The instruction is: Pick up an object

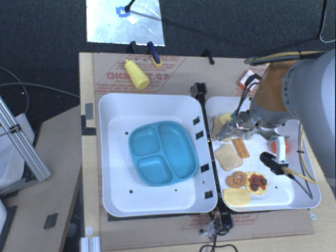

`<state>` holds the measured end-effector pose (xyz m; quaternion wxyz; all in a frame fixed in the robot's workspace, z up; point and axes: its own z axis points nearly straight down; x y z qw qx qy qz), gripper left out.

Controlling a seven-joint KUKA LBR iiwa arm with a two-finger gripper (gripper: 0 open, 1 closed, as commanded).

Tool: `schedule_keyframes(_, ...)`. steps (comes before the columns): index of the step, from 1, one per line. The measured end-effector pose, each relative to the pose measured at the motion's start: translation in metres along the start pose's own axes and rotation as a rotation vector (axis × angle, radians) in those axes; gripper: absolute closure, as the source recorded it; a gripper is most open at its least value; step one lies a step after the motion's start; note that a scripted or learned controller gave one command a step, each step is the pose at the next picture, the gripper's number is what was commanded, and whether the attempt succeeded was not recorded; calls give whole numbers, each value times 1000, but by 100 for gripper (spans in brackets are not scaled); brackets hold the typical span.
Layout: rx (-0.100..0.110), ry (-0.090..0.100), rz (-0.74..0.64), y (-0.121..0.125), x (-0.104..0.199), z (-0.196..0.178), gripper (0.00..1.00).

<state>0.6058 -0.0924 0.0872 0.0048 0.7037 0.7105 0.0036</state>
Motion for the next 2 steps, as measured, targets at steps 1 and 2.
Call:
schedule_keyframes(1, 11, -2, 14, -24, -71, 2, 0)
schedule_keyframes(2, 15, 15, 4, -53, -87, 2, 0)
